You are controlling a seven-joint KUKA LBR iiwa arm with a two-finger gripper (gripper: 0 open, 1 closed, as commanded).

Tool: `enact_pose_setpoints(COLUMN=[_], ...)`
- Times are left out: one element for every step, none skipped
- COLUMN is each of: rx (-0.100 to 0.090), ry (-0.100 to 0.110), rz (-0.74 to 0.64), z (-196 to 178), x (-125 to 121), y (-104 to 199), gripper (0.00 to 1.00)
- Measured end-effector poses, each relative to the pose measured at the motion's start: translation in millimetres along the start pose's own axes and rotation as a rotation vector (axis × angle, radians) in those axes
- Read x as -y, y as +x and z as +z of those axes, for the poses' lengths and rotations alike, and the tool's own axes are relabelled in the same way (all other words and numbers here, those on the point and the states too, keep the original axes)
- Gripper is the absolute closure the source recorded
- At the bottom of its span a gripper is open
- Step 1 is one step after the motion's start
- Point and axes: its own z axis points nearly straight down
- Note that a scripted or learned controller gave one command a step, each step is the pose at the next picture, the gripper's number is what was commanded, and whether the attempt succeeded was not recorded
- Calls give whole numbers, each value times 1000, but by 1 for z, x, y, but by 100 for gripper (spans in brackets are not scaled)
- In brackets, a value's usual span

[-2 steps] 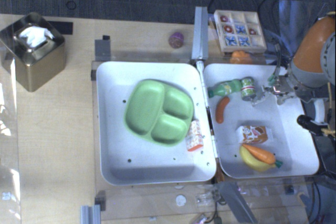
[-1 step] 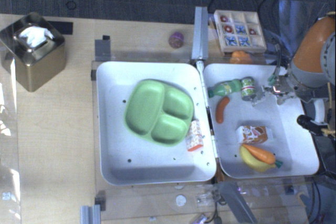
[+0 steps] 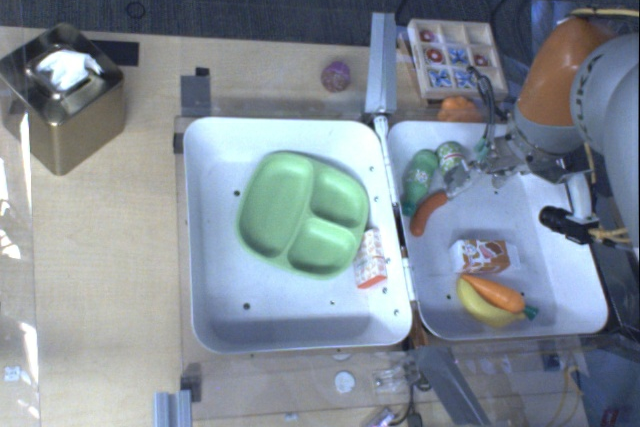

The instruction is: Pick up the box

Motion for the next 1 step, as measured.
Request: enact_pose_setpoints(rx=[-4], ry=[-9], rz=[-88], z=[-29], x=[-15], y=[15], gripper=[0])
